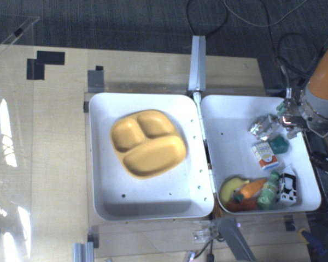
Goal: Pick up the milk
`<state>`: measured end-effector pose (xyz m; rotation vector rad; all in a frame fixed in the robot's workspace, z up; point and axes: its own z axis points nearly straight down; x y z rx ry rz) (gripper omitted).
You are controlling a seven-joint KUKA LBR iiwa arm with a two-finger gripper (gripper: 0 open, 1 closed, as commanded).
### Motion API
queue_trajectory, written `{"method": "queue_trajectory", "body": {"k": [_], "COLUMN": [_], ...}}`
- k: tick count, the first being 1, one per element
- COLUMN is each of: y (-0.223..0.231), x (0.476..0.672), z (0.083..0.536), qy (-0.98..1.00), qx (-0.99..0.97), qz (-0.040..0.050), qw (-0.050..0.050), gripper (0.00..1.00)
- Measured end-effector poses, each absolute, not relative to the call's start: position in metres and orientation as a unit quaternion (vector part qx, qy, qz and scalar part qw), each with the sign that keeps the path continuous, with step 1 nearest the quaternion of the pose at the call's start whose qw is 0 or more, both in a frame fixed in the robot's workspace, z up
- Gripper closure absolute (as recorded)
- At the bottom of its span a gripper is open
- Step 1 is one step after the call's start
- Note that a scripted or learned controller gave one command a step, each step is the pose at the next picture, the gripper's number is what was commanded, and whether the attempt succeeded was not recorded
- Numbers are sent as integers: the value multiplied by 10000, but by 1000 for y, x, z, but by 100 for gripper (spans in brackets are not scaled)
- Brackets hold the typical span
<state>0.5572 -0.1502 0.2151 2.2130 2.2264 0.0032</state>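
Milk carton point(265, 154) lies flat in the right bin point(229, 152), just below our gripper point(267, 125) and apart from it. We cannot tell how the gripper stands. Beside the carton we see a green block point(279, 144), and further below the gripper a banana point(231, 189), a carrot point(253, 188) and a green bottle point(270, 189).

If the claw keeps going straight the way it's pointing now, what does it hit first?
Probably the white floor of the right bin. The claw points left and downward from the right side, with bare bin beyond it. The milk and a green thing lie nearer the camera, likely off that line; depth is unclear.
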Motion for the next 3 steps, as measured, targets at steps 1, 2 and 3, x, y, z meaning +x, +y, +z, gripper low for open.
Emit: {"method": "queue_trajectory", "body": {"k": [1, 2, 3], "y": [-105, -164, -204], "x": [514, 488, 491], "z": [201, 159, 89], "qy": [7657, 7445, 8322], "qx": [6432, 6676, 5545], "qz": [13, 10, 21], "qw": [16, 19, 56], "gripper": [0, 0, 0]}}
